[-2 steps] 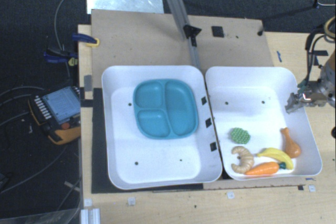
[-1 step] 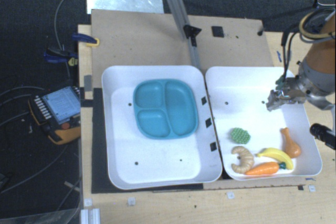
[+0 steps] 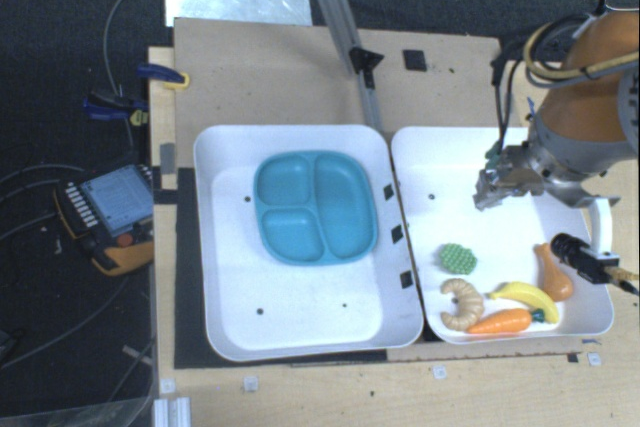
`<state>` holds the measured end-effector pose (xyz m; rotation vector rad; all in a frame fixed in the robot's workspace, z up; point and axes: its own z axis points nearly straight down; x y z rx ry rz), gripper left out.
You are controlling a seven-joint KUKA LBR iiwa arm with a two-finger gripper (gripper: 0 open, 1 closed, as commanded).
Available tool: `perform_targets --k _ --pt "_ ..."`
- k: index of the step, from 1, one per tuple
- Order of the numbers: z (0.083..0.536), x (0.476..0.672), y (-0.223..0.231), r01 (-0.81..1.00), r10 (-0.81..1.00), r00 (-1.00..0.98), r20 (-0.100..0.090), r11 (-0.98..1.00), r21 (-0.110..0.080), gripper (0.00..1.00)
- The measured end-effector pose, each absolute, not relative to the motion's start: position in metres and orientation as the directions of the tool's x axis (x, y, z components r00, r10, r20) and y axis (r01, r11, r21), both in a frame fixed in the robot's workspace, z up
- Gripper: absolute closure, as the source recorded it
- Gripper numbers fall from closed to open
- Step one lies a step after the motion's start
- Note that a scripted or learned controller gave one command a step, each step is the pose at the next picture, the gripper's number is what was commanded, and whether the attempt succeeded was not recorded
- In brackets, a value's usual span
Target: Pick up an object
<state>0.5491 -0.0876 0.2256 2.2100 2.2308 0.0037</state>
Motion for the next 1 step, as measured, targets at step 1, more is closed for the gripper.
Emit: perform_targets --k 1 --pt "0.2353 0.5645 -0.0314 1.0 1.0 -0.011 0.002 0.011 0.003 1.0"
